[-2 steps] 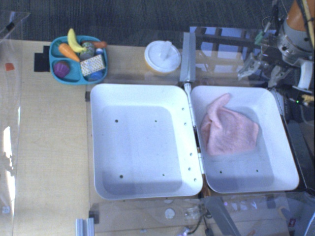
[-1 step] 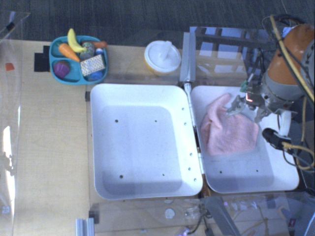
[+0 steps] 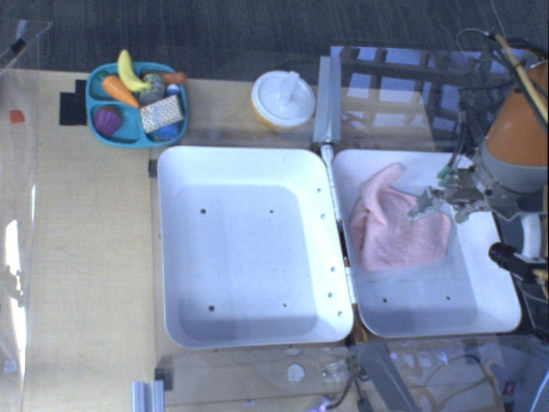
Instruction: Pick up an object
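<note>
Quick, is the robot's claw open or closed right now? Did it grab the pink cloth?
Gripper: it sits at the right edge of the pink cloth in the right bin; open, closed or holding cannot be told.

One fixed camera watches me from above the surface (image 3: 86, 256), tilted so the far edge and the dark floor (image 3: 214, 7) beyond it sit along the top. It stands far enough back to take in both bins, left (image 3: 176, 316) and right (image 3: 502, 316), whole. My arm (image 3: 515, 144) enters from its right side.
</note>
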`<act>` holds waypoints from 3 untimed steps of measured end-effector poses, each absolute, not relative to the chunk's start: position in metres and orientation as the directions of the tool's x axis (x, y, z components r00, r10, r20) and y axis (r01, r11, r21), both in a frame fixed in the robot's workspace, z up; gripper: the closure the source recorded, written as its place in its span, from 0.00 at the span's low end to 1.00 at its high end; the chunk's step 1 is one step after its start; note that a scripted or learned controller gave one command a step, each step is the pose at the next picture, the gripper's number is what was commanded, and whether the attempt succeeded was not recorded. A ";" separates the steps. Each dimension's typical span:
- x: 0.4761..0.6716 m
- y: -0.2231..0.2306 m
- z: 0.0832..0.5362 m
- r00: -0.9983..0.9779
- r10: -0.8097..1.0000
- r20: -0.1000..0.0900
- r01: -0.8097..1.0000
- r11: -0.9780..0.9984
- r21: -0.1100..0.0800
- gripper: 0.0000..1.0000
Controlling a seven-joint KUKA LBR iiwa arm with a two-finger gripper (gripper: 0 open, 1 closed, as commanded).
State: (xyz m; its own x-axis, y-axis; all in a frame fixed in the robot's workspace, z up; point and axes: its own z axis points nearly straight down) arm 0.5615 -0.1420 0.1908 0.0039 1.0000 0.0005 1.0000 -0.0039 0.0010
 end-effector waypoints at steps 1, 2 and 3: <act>0.563 -0.141 0.202 0.002 1.000 0.000 1.000 -0.002 0.005 1.00; 0.563 -0.141 0.202 0.002 1.000 0.000 1.000 -0.002 0.005 0.00; 0.588 -0.105 0.098 -0.105 0.994 -0.003 0.994 0.105 0.013 0.00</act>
